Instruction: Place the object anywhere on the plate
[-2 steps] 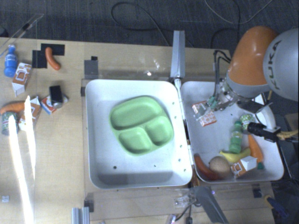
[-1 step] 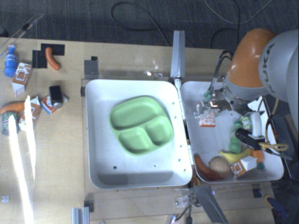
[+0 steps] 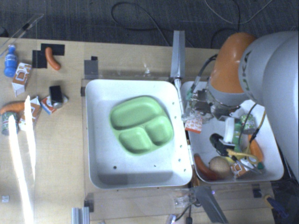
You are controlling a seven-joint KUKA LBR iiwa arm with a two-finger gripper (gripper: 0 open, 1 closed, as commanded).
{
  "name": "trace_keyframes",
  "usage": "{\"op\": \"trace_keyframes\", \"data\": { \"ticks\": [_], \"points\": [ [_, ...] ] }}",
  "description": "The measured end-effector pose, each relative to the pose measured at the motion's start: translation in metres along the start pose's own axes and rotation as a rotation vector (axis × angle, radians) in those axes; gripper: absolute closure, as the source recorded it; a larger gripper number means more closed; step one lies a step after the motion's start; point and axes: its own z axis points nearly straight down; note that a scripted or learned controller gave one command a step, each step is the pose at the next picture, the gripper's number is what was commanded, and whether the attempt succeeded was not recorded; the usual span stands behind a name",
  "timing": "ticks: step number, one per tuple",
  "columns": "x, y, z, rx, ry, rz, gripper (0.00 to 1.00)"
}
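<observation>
Presently: green three-compartment plastic plate (image 3: 141,124), centre frame, bare, awaiting delivery; end effector (image 3: 195,112), right of centre, over a small red-white carton (image 3: 193,124); grip state indiscernible.

Wooden bench (image 3: 56,162), dark, perhaps carpeted floor (image 3: 117,3)

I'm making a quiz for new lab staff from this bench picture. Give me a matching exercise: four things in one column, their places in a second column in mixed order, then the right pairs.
Things:
1. green plate
2. blue bottle
3. potato
4. small carton

Places:
A. on the bench at the far left, outside both bins
B. at the near edge of the right bin
C. in the left bin
D. at the left side of the right bin, under the arm's wrist

Pairs: 1-C, 2-A, 3-B, 4-D
</observation>
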Motion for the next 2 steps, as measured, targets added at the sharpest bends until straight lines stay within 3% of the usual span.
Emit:
{"op": "trace_keyframes", "data": {
  "ticks": [1, 2],
  "points": [
    [0.0656, 0.0118, -0.0005, -0.001, 0.0, -0.078, 1.0],
    [0.0655, 0.0119, -0.0006, -0.002, 0.0, -0.079, 0.0]
  ]
}}
